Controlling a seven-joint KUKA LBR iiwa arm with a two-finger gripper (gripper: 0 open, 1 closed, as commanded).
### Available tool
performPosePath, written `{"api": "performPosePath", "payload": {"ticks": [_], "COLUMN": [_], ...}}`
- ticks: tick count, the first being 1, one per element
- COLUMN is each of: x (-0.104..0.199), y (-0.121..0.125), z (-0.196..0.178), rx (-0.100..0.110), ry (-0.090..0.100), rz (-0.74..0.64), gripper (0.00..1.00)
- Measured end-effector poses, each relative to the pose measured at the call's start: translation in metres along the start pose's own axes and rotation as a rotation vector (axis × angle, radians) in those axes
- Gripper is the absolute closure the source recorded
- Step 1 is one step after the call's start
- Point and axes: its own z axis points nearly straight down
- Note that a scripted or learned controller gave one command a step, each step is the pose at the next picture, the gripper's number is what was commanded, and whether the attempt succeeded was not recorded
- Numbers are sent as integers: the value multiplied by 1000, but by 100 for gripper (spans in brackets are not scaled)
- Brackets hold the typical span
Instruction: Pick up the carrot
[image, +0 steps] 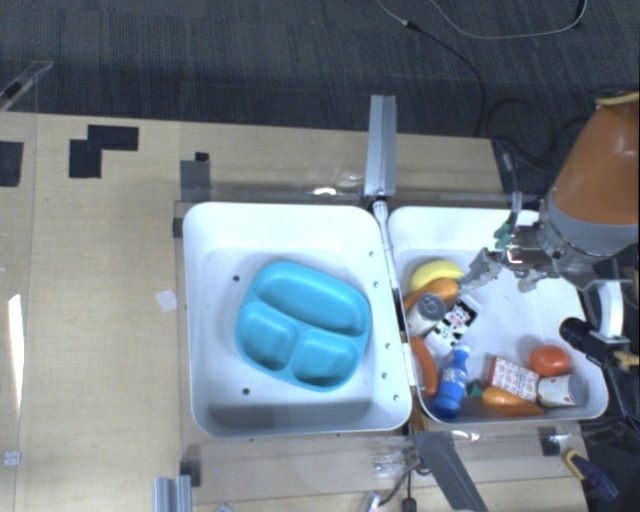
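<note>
The carrot (510, 402), orange and tapered, lies flat near the front wall of the right bin (505, 225), between a blue bottle (452, 380) and a small white block (560, 391). A patterned carton (513, 377) lies just behind it and touches it. My gripper (480, 270) hangs over the middle of the right bin, beside a yellow fruit (437, 272), well behind the carrot and apart from it. The grey wrist and its orange band (608, 150) reach in from the right.
An orange-red long piece (426, 364) lies along the right bin's left wall. A red tomato-like ball (550, 358), an orange piece (438, 292) and a small black-and-white item (452, 316) also sit there. The left bin (215, 300) holds a blue divided plate (300, 322).
</note>
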Motion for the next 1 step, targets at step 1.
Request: {"api": "performPosePath", "payload": {"ticks": [1], "x": [35], "y": [-50], "z": [-57], "rx": [-2], "ry": [0], "rz": [189], "gripper": [0]}}
